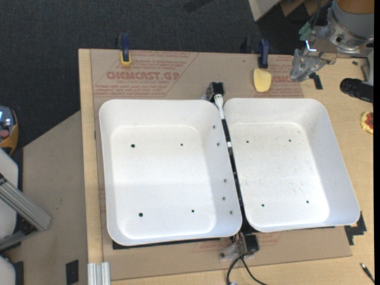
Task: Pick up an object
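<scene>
Arm at upper right, gripper pointing down.

Dark grey carpet floor; brown bench board; even light

Two shallow white bins, the left bin and right bin, sit side by side on a brown board, with blue clamps gripping its far edge.

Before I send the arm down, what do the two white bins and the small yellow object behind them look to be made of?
The left bin and right bin look like thin moulded plastic: smooth white walls, rounded corners, a soft sheen. The yellow object looks like soft foam or rubber, matte with rounded edges, though it is too small to be sure. It lies on the brown board, probably paper-covered sheet, printed in red.
</scene>
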`<state>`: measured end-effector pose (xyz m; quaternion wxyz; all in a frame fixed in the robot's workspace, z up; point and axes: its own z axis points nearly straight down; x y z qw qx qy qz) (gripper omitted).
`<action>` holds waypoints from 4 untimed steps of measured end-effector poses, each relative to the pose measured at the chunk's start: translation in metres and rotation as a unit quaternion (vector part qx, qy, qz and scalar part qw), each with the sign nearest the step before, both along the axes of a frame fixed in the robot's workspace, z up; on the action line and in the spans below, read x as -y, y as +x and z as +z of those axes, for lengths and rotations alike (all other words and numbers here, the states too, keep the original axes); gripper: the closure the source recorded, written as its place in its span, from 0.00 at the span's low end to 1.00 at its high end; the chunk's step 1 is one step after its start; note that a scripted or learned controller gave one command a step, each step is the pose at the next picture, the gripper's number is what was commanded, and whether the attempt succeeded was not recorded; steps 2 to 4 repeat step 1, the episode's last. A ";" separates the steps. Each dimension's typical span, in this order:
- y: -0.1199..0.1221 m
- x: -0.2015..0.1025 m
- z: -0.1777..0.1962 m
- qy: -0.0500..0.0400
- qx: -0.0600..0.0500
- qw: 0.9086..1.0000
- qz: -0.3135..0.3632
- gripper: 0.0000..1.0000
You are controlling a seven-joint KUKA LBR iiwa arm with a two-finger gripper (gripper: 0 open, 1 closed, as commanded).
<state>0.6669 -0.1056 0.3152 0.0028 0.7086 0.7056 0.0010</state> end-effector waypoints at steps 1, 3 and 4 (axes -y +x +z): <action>-0.029 -0.129 -0.006 0.003 -0.004 1.000 0.007 1.00; -0.029 -0.129 -0.006 0.003 -0.004 1.000 0.007 1.00; -0.029 -0.129 -0.006 0.003 -0.004 1.000 0.007 1.00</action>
